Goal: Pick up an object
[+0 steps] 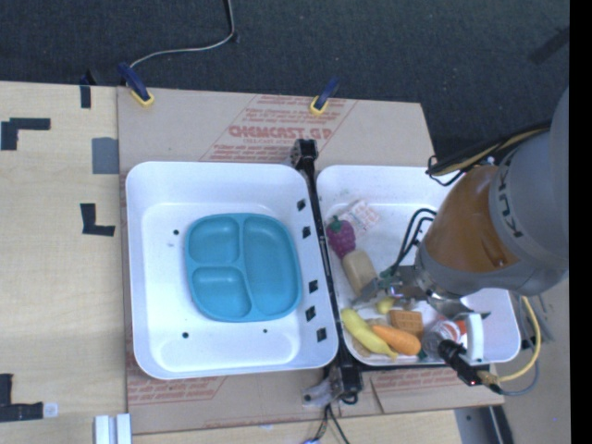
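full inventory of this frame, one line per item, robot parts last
divided plate: 1, light blue, centre of the left bin
left bin: 1, white, left half of the cardboard sheet
right bin: 1, white, beside the left bin on its right
grapes: 1 bunch, purple, upper left of the right bin
tan toy: 1, beige, just below the grapes
banana: 1, yellow, lower left of the right bin
carrot: 1, orange, against the banana's right side
clamps: 2, yellow and blue, top edge of the cardboard
cable: 1, white, on the dark floor above
arm: 1, grey with orange band, over the right bin
gripper: 1, metal, low above the toys
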